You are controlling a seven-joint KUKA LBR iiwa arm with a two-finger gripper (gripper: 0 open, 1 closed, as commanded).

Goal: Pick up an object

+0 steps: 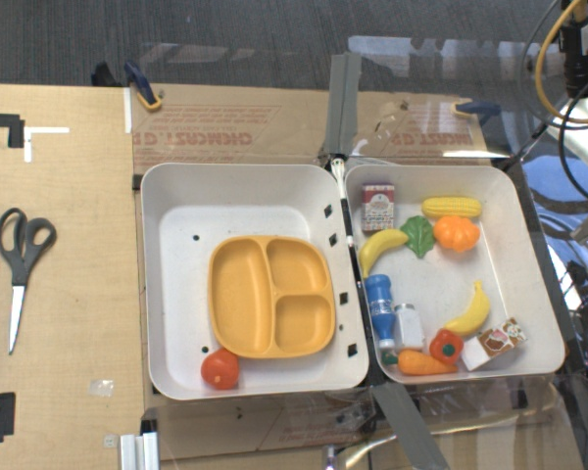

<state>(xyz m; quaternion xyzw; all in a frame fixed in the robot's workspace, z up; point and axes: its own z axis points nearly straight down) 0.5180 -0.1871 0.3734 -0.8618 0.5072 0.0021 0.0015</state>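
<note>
- Left bin (167,262): a yellow divided tray (271,295) sits in the middle; a red tomato (220,369) lies at the tray's near-left corner, just beside it.
- Right bin (529,262): corn cob (452,207) and orange (457,233) at the back, a small red carton (378,207) near the dividing wall.
- A banana (381,246) touches a green leaf (418,235); a blue bottle (378,305) lies below it.
- A second banana (471,310), a carrot (423,363) and a small box (495,344) crowd the near edge.
- Scissors (20,262) rest on the counter (69,360), well apart from the bins.
</note>
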